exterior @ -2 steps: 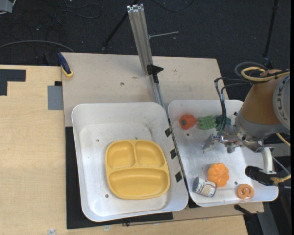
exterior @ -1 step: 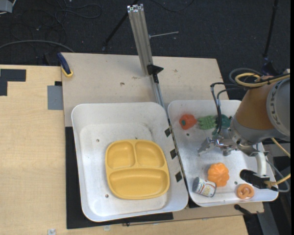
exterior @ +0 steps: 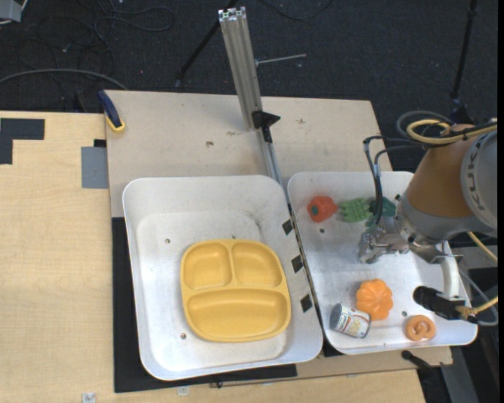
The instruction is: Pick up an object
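Camera view, seen from above at a slant. You saw the gripper [exterior: 371, 248] lowered into the right bin [exterior: 319, 326], just below the green leafy toy [exterior: 354, 211] and well above the orange pumpkin-shaped toy [exterior: 375, 298]. Whether the jaws were open or closed you could not tell; the wrist hid them, and nothing could be seen between them.

Taking the gripper as the landmark: the green toy lay nearest, just above it; the red tomato-like toy [exterior: 322, 208] lay up and to the left, beside the green one; the pumpkin-shaped toy lay below; the small tin can [exterior: 350, 321] lay on its side below and left, touching or nearly touching that pumpkin toy; the ring-shaped orange toy [exterior: 419, 328] lay below and right. The yellow divided plate [exterior: 234, 290] sat far left, in the left bin [exterior: 143, 225].

As a judgement, the green toy was the likeliest target. It looked light, probably plastic or foam, irregular and apt to slip; you would have done best to close across its narrowest part, keeping clear of the red toy beside it.
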Motion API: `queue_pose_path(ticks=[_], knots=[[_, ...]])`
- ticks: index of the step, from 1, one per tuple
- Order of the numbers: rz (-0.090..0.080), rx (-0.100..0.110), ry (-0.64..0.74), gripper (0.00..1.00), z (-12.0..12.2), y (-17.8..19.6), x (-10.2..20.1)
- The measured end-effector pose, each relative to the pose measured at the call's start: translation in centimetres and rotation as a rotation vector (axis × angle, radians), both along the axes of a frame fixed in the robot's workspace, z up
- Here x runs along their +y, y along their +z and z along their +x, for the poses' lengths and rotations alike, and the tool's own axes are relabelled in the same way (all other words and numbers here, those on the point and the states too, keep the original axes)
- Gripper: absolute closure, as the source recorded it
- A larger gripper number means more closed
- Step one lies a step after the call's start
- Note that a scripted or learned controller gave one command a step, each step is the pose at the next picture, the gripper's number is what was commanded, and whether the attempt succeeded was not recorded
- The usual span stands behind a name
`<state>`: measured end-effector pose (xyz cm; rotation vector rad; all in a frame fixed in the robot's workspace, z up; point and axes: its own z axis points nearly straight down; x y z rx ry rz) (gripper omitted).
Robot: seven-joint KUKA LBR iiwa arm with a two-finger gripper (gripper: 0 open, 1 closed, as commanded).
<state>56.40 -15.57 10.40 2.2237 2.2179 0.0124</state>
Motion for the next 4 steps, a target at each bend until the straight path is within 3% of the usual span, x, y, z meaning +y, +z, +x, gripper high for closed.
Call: queue_pose_path(ticks=[3, 4], knots=[[-0.006, 0.002, 0.004, 1.00, -0.4, 16.9, -0.1], [-0.003, 0.009, 0.006, 1.00, -0.7, 16.5, 4.1]])
